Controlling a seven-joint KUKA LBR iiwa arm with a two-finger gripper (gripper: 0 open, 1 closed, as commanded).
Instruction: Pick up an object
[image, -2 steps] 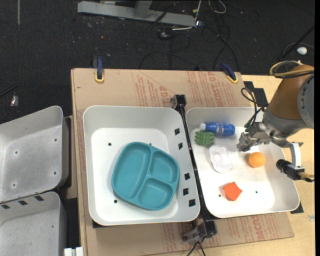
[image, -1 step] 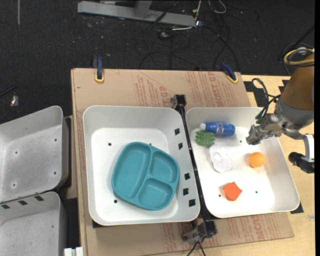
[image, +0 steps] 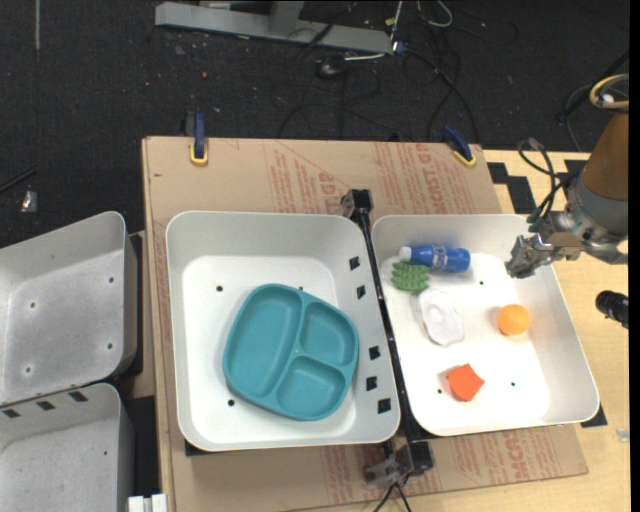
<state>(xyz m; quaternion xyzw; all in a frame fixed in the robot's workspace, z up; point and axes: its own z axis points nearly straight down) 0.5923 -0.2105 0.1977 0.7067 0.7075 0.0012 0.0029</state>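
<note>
The right bin (image: 560, 400) holds a blue bottle (image: 438, 258) lying on its side at the back, a small green toy (image: 409, 277) beside it, a white object (image: 441, 320) in the middle, an orange ball (image: 514, 319) to the right and a red-orange block (image: 464, 383) near the front. My gripper (image: 523, 257) hangs over the bin's back right corner, above and right of the orange ball, with nothing seen in it.
The left bin (image: 200, 240) holds a teal divided tray (image: 291, 351). A black divider (image: 375, 300) runs between the bins. Clamps (image: 198, 138) pin the cardboard base at the back. White panels (image: 60, 300) lie at far left.
</note>
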